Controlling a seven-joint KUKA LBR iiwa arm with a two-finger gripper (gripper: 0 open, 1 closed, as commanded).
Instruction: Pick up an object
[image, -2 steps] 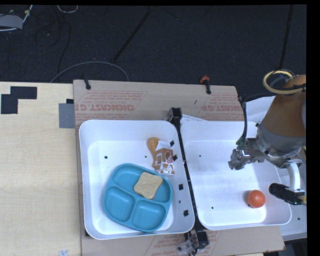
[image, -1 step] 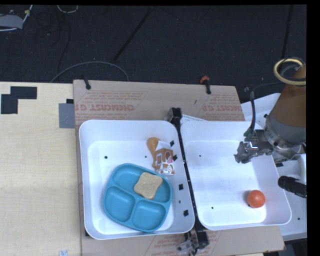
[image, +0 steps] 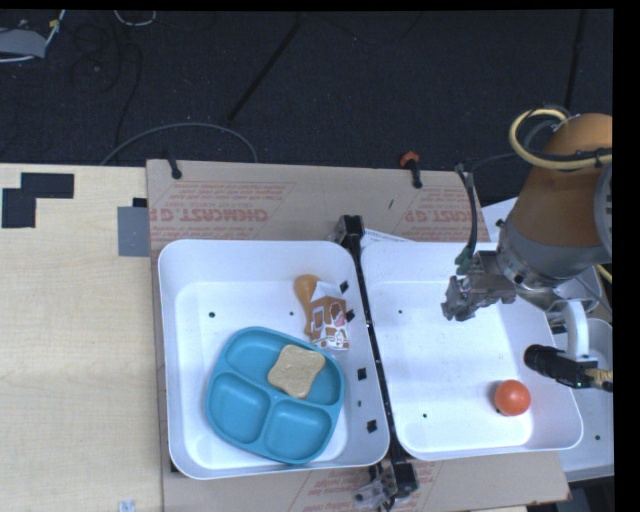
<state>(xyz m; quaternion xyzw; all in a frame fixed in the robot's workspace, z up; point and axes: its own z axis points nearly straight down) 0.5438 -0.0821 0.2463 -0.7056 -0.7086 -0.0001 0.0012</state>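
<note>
My gripper (image: 458, 303) hangs over the right bin (image: 420, 440), near its middle right, with nothing visibly held. A small orange-red ball (image: 512, 397) lies on that bin's floor near the front right corner, well apart from the gripper. In the left bin (image: 185, 300) a blue divided plate (image: 250, 410) carries a slice of toast (image: 296, 370). Behind the plate lie a brown drumstick-shaped piece (image: 305, 290) and a small patterned packet (image: 328, 323), close to the wall between the bins.
A black divider (image: 362, 330) runs between the two bins. The bins rest on a cardboard sheet (image: 300, 205) on the wooden bench. A black cylindrical part (image: 555, 364) of the arm sticks out over the right bin's right rim.
</note>
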